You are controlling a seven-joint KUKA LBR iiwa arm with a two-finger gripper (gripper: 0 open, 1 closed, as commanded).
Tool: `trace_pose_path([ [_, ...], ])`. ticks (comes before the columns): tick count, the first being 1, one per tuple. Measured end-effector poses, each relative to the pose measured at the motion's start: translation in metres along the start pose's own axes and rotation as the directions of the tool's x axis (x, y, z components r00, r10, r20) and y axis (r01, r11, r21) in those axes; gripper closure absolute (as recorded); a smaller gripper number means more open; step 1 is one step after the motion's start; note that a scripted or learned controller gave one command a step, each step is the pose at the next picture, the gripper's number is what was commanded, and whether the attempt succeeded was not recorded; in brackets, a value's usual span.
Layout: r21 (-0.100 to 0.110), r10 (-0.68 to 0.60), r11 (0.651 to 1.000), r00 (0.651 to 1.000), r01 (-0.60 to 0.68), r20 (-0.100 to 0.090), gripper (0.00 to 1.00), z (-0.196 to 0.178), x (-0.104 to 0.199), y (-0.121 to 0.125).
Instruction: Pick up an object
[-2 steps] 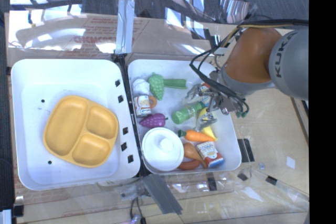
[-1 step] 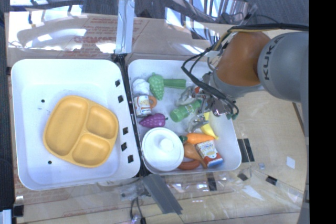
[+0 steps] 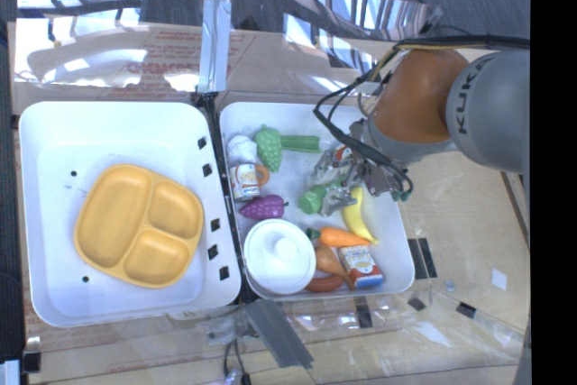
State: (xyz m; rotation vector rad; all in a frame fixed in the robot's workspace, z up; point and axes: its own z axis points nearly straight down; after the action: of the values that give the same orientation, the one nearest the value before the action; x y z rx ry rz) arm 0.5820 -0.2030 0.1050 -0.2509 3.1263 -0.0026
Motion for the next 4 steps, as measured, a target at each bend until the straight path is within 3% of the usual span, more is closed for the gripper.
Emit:
trace_pose_path([
  [1, 0.001, -0.186, 0.983, 0.983, 0.186, 0.000, 1.00, -0.006, 0.087, 0.069],
  [2, 0.002, -0.182, 0.983, 0.983, 0.182, 0.005, 1.00, -0.125, 0.056, 0.132],
  [3, -0.001, -0.217, 0.976, 0.976, 0.217, -0.002, 1.00, -0.140, 0.010, 0.079],
  [4, -0.004, -0.081, 0.997, 0.997, 0.081, -0.006, 1.00, -0.087, 0.057, 0.128],
])
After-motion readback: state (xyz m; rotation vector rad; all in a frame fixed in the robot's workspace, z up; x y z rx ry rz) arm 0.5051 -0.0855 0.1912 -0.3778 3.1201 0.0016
